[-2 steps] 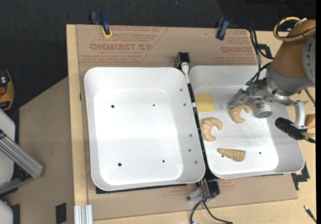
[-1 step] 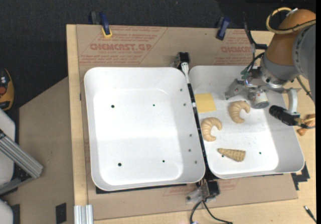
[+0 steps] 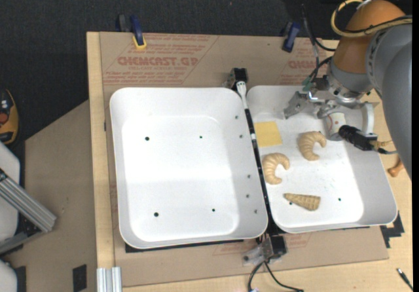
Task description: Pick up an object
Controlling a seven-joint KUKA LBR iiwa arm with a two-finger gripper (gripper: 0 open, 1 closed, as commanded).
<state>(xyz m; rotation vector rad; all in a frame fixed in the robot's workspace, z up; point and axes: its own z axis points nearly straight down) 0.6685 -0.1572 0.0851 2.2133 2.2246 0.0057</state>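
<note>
Croissants [image 3: 275, 167] in rt bin [image 3: 366, 212]; pincer [image 3: 313, 102] tips hard to discern.

In the right bin [image 3: 366, 215] lie a flat yellow square [image 3: 268, 133], two tan croissants [image 3: 275, 167] [image 3: 312, 143], curled, and a ridged tan cone [image 3: 302, 201] on its side

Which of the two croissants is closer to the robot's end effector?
The tan croissant farther right, just below the end effector; the other croissant lies nearer the bins' divider.
</note>
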